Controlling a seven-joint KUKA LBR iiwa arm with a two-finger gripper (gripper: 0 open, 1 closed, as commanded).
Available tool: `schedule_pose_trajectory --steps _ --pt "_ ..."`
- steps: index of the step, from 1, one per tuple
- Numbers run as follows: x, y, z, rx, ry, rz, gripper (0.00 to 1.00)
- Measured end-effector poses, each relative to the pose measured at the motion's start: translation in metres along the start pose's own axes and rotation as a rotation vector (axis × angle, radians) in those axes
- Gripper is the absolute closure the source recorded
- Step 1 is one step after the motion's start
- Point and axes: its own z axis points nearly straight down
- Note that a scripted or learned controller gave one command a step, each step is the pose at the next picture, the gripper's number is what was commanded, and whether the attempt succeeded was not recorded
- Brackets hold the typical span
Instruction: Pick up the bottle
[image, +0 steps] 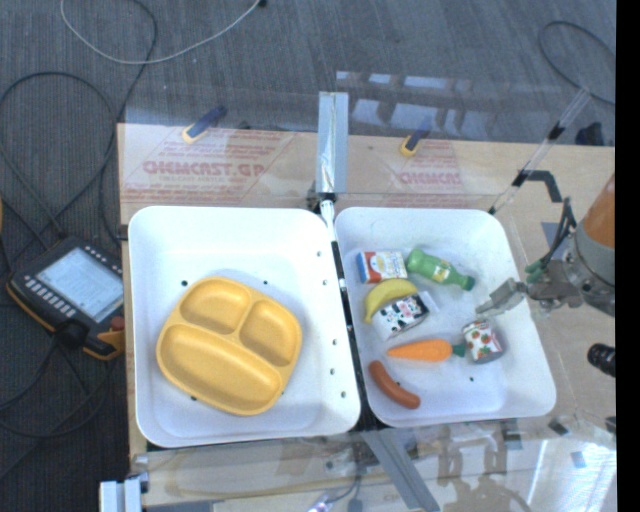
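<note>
The green bottle lies on its side in the right bin, toward twelve o'clock, just beside a small carton at its nine o'clock. Bare floor lies between it and the three o'clock rim, where the gripper hovers; whether its fingers are apart, I cannot tell. A banana lies near, at the bottle's seven o'clock.

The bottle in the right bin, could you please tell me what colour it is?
The bottle is green with a yellow label, seen in the camera view.
</note>
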Motion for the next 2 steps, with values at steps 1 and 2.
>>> schedule_pose_trajectory --steps 1,2 --pt "0.004 0.095 0.111 -0.007 0.006 0.046 0.0" --pt "0.038 0.157 0.119 0.017 -0.009 -0.167 0.0"
